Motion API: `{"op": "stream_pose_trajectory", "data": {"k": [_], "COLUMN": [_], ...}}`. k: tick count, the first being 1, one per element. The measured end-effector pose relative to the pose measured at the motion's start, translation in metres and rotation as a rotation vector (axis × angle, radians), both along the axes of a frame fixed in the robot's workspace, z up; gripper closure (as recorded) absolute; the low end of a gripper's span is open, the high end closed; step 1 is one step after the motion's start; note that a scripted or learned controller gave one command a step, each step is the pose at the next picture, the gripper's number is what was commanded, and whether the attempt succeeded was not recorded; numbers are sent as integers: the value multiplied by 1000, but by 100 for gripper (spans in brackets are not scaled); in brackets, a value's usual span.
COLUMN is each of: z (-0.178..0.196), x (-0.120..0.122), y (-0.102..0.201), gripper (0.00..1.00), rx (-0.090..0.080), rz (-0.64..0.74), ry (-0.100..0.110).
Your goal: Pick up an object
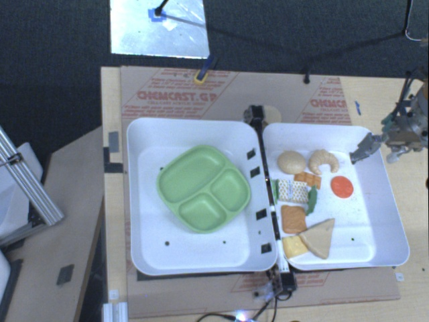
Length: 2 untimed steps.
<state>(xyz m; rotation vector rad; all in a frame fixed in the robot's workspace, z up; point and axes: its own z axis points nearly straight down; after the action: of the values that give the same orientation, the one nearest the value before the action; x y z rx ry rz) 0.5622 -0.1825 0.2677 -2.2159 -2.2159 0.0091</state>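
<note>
The right bin holds several toy foods: a tan bread roll, a croissant, a red tomato slice, orange crackers, a checkered white-green piece, a green pod, a brown toast square, a yellow cheese block and a beige wedge. My gripper hangs at the bin's upper right rim, to the right of the croissant, with two dark fingers spread apart and nothing between them.
The left bin holds a green divided plate. A black divider strip runs between the bins. Cardboard lies under both. A shiny metal sheet sits at the back.
</note>
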Motion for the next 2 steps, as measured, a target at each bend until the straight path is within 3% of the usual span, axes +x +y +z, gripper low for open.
{"op": "stream_pose_trajectory", "data": {"k": [1, 2], "z": [7, -48], "x": [2, 10], "y": [1, -5], "gripper": [0, 0], "rx": [-2, -1], "rz": [3, 1], "ry": [-11, -9]}}
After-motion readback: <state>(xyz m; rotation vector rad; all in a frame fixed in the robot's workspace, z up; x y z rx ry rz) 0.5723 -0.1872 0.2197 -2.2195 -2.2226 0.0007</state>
